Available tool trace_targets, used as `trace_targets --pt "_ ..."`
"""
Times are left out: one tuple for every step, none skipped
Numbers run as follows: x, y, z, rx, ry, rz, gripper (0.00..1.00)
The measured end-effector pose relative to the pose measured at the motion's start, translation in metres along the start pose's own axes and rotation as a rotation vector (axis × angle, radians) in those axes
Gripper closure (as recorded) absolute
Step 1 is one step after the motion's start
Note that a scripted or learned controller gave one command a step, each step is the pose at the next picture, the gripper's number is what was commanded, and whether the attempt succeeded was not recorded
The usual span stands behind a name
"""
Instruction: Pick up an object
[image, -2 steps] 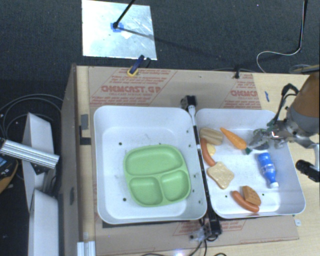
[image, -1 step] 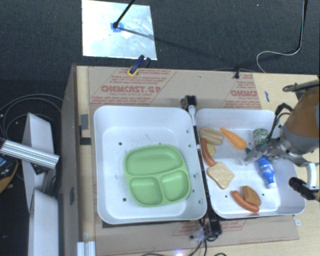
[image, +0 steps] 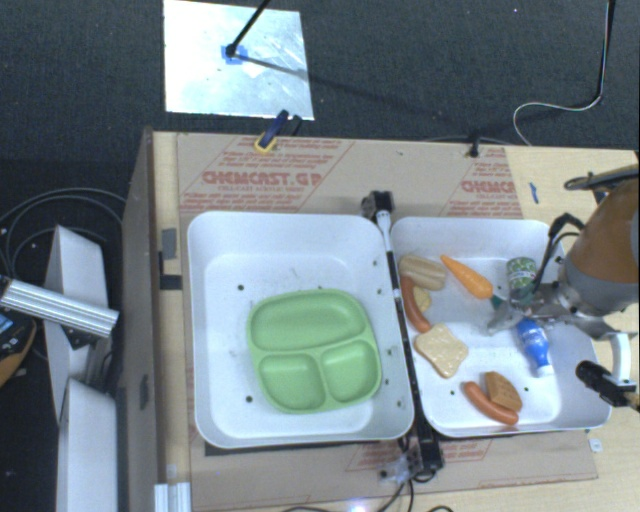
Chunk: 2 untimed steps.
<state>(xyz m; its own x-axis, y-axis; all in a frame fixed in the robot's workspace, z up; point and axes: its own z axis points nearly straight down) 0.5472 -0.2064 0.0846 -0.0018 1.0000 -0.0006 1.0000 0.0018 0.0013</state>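
Your gripper (image: 505, 318) sits low in the right bin (image: 455, 425), near its right edge; can't tell its state. Blue bottle (image: 535, 346) just beside it, green can (image: 520, 272) just above. Carrot (image: 468, 276), bread slice (image: 441, 350), 2 sausages toward the bin's left edge and bottom. Left bin (image: 215, 300) carries a green divided plate (image: 314, 350).

**One fixed camera above the bench**

The camera looks down at a slant from well above, taking in both bins. The gripper (image: 505, 318) sits low at the view's right; the left bin (image: 215, 300) lies far to its left.
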Motion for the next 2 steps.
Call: trace_targets --pt "0.0 0.001 -0.011 -0.003 -0.001 -0.002 1.0" --pt "0.067 0.033 -0.108 -0.006 0.001 -0.004 1.0"
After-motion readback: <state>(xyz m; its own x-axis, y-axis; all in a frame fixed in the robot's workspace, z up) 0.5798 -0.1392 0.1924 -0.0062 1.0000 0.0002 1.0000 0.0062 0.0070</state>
